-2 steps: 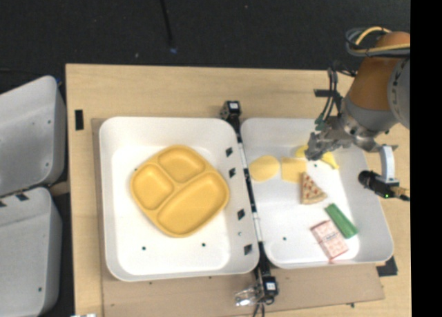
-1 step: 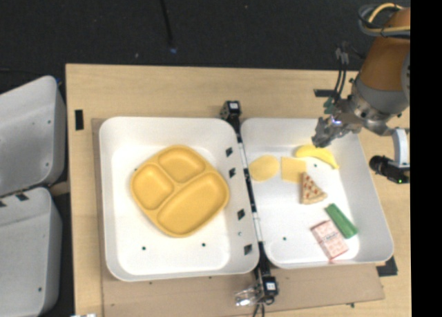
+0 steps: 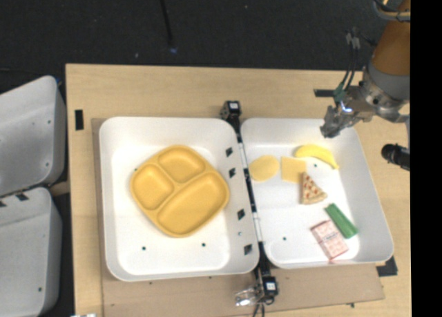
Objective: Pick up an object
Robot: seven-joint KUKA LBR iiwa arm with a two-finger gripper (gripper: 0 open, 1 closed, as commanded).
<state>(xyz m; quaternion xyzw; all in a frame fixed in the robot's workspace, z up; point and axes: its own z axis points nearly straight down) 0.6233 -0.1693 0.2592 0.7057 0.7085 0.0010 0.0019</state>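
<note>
Even, fairly bright overhead light; the white bins (image 3: pixel 173 253) glare slightly, shadows stay soft and short. Picture is low-resolution and slightly soft; background beyond the counter (image 3: pixel 207 84) is dark.

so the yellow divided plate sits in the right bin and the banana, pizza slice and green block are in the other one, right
Not quite. The camera view shows the yellow divided plate in the left bin. The banana, pizza slice and green block are in the other one, the right bin.
</note>
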